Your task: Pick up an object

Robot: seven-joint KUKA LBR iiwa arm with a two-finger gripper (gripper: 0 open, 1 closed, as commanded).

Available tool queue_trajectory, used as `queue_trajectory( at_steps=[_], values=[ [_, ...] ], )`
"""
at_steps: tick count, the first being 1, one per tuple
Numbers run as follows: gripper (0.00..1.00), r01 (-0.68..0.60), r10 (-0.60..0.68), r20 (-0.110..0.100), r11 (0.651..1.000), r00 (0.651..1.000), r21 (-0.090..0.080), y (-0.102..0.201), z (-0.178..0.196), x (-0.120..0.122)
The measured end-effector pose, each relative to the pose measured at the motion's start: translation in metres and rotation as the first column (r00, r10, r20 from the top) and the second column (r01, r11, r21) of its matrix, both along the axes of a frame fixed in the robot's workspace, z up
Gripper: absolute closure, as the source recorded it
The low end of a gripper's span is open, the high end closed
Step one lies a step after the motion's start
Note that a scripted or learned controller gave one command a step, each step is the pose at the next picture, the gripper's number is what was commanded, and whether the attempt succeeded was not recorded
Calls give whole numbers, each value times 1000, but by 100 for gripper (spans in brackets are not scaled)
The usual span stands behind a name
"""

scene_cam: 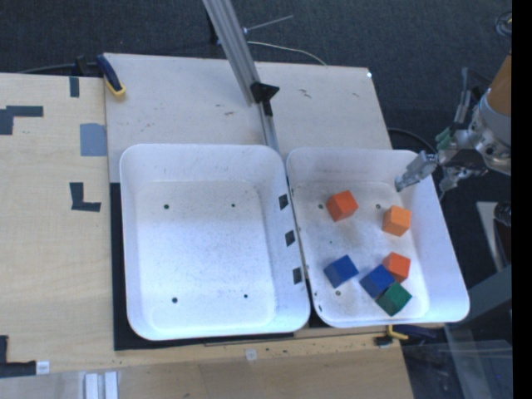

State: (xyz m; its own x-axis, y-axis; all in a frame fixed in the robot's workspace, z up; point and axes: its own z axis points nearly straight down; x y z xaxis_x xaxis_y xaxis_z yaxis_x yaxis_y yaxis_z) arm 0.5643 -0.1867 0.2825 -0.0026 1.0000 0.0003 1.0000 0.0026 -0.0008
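Six blocks lie in the right bin: an orange block, a lighter orange block, a blue block, and a touching cluster of a small orange block, second blue block and green block. The gripper hangs over the bin's far right corner, fingers apart, holding nothing. The left bin sits beside it on the bench

Count below me: two shallow white plastic bins, left bin at 9 o'clock, right bin at 3 o'clock. Three orange cubes. Two blue cubes. One green cube, 5 o'clock. Six cubes total.
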Motion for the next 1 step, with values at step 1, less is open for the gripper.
queue_trajectory(
  at_steps=[1],
  values=[
    [0, -4, 4, -6, 1000, 1000, 2, 63, -105, 60]
  ],
)
